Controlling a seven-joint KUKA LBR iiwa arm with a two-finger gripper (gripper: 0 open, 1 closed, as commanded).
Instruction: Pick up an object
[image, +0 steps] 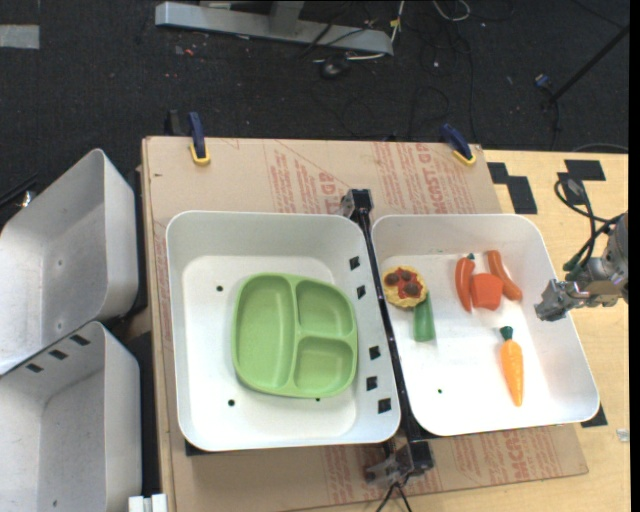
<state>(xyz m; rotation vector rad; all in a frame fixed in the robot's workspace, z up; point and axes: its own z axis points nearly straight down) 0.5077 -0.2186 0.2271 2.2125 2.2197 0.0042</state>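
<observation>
One arm mostly cut off at the frame edge, jaws (553, 303) blurred, open or closed impossible to tell, hovering at the bin rim (565, 290), carrot (512, 368) nearby.

Dark speckled floor (90, 90), loose cables (470, 60)

The arm (612, 262) is cut off by the right edge. Its gripper (553, 300) is too small to read. Spare bins (60, 300) run off the left edge.
</observation>
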